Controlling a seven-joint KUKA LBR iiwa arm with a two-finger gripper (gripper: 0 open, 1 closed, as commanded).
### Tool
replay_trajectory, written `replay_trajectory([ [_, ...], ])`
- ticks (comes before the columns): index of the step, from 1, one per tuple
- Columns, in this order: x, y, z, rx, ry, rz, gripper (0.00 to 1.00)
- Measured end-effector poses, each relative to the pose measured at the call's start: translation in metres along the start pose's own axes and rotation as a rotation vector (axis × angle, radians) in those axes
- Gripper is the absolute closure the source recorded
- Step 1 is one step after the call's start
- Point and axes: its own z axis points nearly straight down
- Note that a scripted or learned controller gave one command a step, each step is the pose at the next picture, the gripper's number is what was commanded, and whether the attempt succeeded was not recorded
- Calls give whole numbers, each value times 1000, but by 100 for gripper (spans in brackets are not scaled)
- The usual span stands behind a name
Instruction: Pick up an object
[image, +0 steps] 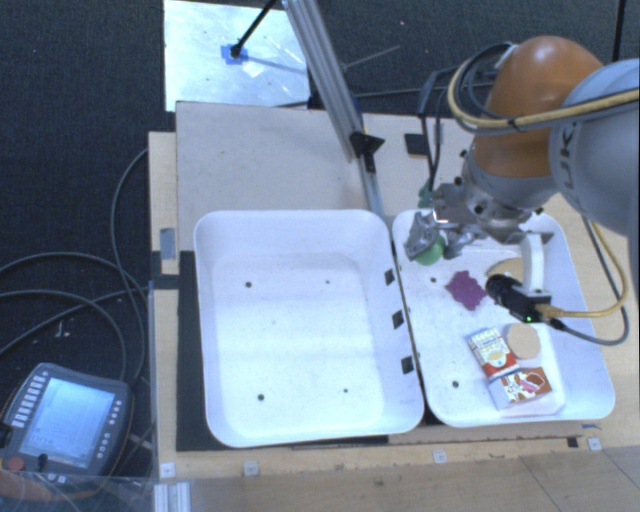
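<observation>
green object (430, 252) in the far left corner of right bin (590, 400), just under gripper (424, 240); cannot tell whether grasped. purple piece (465, 289) near bin middle. red-and-white packets (488, 349) and tan disc (524, 341) toward near end. left bin (215, 240) alongside.

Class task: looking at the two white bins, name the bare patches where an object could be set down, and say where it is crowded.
Free: the left bin floor, bordered only by its walls. In the right bin, a bare strip runs between the dividing rim and the purple piece. Crowded: its far end under the gripper and near corner, around the snack packets.
</observation>
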Motion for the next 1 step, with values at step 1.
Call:
replay_trajectory([
  [1,41,26,7,-1,0,2,100],
])
